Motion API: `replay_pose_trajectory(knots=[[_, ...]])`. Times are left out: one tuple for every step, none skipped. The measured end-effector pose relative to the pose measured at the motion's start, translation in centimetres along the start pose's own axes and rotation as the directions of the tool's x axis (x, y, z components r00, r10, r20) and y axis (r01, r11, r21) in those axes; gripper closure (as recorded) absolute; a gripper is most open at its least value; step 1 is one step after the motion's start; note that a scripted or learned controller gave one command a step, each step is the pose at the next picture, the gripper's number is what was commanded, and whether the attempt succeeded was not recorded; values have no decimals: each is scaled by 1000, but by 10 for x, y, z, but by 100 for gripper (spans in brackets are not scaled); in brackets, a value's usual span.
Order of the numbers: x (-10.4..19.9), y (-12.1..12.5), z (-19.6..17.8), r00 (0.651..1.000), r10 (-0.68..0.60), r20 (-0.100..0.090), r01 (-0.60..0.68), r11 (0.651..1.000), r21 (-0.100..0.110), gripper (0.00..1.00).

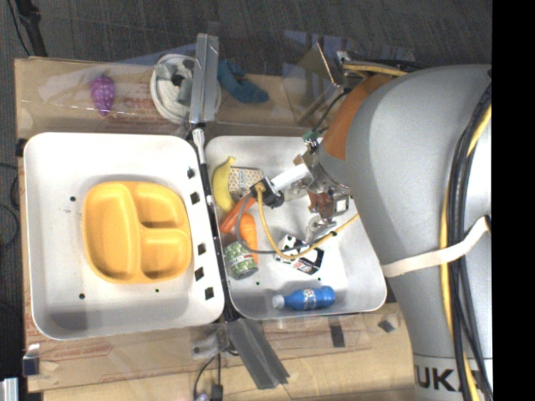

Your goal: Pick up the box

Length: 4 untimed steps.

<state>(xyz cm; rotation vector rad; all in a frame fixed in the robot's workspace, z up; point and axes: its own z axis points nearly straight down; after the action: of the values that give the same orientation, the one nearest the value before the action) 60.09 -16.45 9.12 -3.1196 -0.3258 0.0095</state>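
The claw [322, 215] hangs over the right bin [261, 295]. I can't tell if it is open or holds anything. The box [243, 176] lies far left in it, beside the banana [221, 186]. I think it is reaching: next it must move left, then down.

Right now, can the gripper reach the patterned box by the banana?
Probably yes: the patterned box lies uncovered, and the gripper hangs over the same bin, though banana and carrot crowd it.
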Motion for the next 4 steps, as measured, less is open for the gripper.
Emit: replay_pose_trajectory(knots=[[-5, 4, -181, 1000, -1, -3, 1, 1000, -2, 0], [55, -28, -126, 1000, -12, 0, 12, 1000, -2, 0], [12, -61, 1, 1000, -17, 1, 17, 1000, -1, 0], [12, -61, -8, 1000, -18, 5, 18, 1000, 2, 100]])
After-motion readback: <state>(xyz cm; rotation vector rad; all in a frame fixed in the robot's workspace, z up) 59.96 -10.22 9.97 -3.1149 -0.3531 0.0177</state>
